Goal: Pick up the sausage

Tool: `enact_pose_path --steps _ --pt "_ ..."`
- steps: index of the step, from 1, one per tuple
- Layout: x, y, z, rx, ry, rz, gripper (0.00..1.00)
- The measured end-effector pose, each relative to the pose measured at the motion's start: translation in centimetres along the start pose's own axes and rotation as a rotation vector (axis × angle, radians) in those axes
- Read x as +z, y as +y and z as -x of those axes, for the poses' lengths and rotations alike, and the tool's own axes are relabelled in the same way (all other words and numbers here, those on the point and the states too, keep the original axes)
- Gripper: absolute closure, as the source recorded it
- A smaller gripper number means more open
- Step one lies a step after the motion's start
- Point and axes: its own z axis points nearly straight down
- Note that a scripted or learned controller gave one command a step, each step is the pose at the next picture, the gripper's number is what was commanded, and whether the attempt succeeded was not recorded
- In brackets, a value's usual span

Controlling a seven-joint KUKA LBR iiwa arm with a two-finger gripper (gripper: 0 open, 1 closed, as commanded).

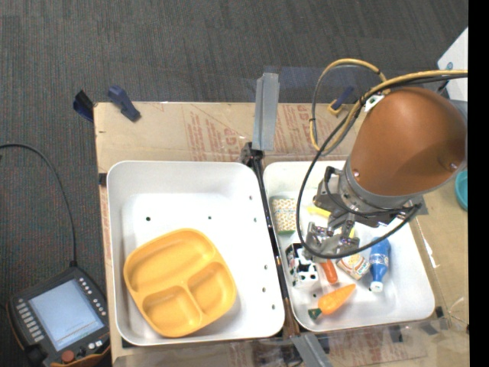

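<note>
Orange-banded arm seen nearest the lens, gripper lowered into right bin, jaw state cannot be told, sausage just below it, carrot nearby.

Small reddish-orange sausage, short and cylindrical, lying flat on the floor of the right bin. Long axis running from about eleven o'clock to five o'clock. Upper end hidden under the hardware above; lower end resting near the bin's middle.
</note>
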Motion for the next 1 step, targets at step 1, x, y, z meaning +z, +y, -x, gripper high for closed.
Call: enact_pose_path --steps 1 --pt "3.41 -3.83 -6.58 -0.130 0.000 0.000 1.00"
